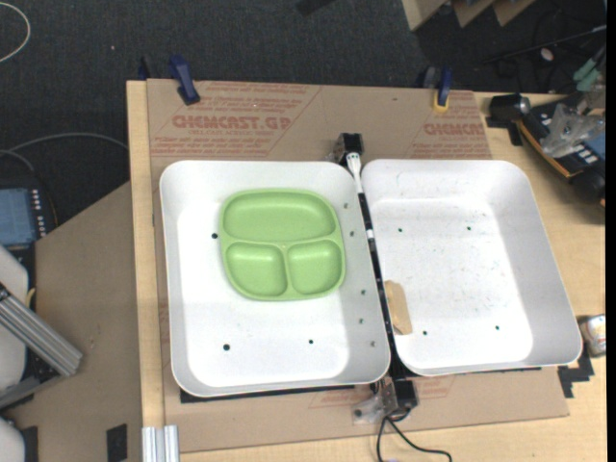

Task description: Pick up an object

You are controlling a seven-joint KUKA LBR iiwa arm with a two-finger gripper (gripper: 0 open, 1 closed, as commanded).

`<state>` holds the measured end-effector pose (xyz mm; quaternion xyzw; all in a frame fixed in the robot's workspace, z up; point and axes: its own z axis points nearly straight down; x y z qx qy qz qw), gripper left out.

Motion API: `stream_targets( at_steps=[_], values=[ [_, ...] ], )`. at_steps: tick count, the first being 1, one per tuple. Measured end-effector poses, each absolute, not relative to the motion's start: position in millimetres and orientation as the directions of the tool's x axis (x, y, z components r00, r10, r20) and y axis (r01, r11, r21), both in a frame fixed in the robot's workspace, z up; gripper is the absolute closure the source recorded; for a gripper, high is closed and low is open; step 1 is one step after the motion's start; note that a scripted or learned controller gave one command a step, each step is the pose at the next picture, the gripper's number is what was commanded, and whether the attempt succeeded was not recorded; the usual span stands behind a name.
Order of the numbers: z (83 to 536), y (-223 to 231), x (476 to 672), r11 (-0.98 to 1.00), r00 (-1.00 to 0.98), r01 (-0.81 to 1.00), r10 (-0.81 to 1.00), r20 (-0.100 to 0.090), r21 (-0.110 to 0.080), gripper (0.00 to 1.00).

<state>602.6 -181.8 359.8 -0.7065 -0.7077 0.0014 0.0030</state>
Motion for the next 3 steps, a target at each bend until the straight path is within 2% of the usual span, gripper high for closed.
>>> stream_targets(
  at_steps=[1,2,3],
  values=[
    [300,-157,547.5,-0.001,0.001,1.000,1.000,0.003,-0.009,1.00],
    [226,-115,500.2,0.001,-0.001,1.000,1.000,0.005,-0.012,1.00],
    [233,-17,478.2,0.010,-0.010,1.000,1.000,0.005,-0.005,1.00]
  ],
)
